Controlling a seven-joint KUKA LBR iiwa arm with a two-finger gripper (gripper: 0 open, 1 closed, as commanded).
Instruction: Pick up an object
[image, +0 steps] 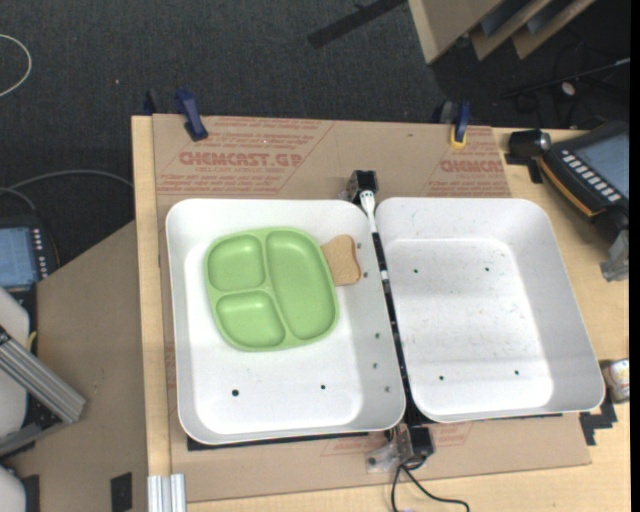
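Two shallow white bins sit side by side before you on a brown board printed with red lettering. They meet along one long edge, and a black clip sits at the far end of that seam.

You have two things to pick from, both in the left bin. A green plate lies flat in its far half, closer to the left wall than to the right. It is divided into three compartments: one tall one on the right and two smaller ones stacked on the left. Just beside the plate's far right edge you will see a tan piece, flat and roughly rectangular with rounded corners. It may be a slice of bread, though the view is too coarse to be sure. It touches the plate's rim, and it lies near the bin's far right corner, close to the seam.

The right bin shows you a white floor scattered with small dark specks.

On the far edge of the board, a blue clamp grips the left side and a yellow clamp grips the right.

As for how wide the gripper stands, you cannot tell from this view.
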